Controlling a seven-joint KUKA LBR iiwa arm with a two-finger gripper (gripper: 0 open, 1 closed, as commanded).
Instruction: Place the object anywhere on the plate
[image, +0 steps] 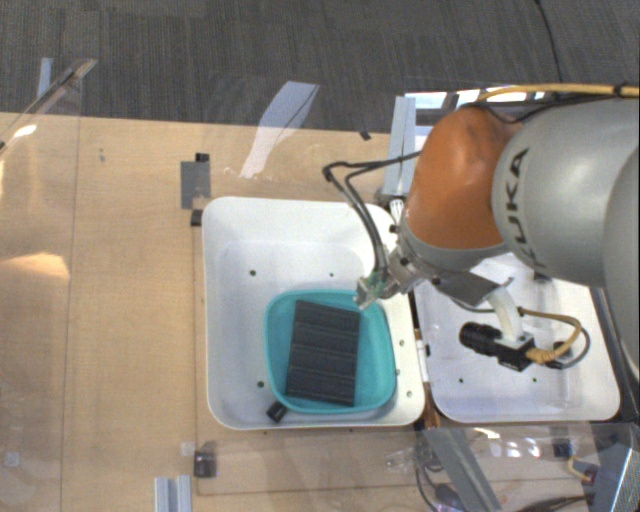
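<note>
Overhead view of a pale wooden counter (100, 300) bearing two shallow white plastic bins side by side. In the left-hand white bin (230, 230) sits a square turquoise plate with rounded corners (378, 372). A dark grey, ribbed rectangular block (323, 352) lies flat on it, wholly within the rim, so the placing looks done.

The end effector (370, 291) hangs at the plate's far right corner, just beside the block's top edge. It is small and partly shadowed, so I cannot tell whether it is apart or together, and nothing visibly sits in it.

The risk, as I judge it, lies in that closeness. A sideways move could catch the plate's rim and tilt or drag it, sliding the block off.

The large grey arm with its orange band (560, 190) hides much of the right-hand white bin (590, 390). A small black item (275, 410) at the plate's near left corner is too small to identify.
</note>
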